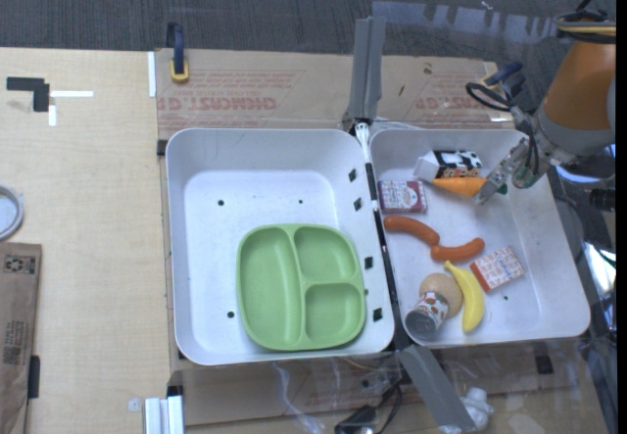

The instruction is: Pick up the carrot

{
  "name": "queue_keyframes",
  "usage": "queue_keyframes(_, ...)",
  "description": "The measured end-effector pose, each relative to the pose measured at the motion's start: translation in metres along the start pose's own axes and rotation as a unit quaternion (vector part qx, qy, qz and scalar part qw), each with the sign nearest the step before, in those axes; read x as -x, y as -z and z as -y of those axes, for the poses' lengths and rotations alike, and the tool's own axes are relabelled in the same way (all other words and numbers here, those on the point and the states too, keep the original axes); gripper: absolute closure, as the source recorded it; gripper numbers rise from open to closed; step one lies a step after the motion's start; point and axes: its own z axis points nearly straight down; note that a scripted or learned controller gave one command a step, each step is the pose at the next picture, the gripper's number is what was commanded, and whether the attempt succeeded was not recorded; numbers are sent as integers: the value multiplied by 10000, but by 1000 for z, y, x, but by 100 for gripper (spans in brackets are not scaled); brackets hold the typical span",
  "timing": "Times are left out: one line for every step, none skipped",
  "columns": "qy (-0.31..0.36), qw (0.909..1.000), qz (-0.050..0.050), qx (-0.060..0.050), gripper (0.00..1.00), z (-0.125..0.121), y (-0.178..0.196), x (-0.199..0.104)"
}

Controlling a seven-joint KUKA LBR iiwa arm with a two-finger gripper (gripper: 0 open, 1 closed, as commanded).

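The carrot point(457, 184) is a short orange wedge lying near the back of the right bin point(573, 310), just in front of a black-and-white carton point(449, 164). My gripper point(493, 187) reaches in from the right and down at a slant. Its tip is at the carrot's right end, touching it or nearly so. The carrot still looks to be resting on the bin floor. The arm's orange band point(583, 79) is at the upper right.
Also in the right bin are a red packet point(402, 195), two reddish sausages point(411, 226) point(458, 248), a banana point(468, 297), a small can point(431, 310) and a red-and-white box point(498, 268). The left bin point(196, 226) holds a green divided plate point(299, 285).
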Motion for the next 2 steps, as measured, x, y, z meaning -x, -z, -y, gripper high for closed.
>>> queue_keyframes(755, 9971, -20, -11, 100, 34, 60, -32)
queue_keyframes(721, 9974, -13, -8, 100, -6, 94, -62)
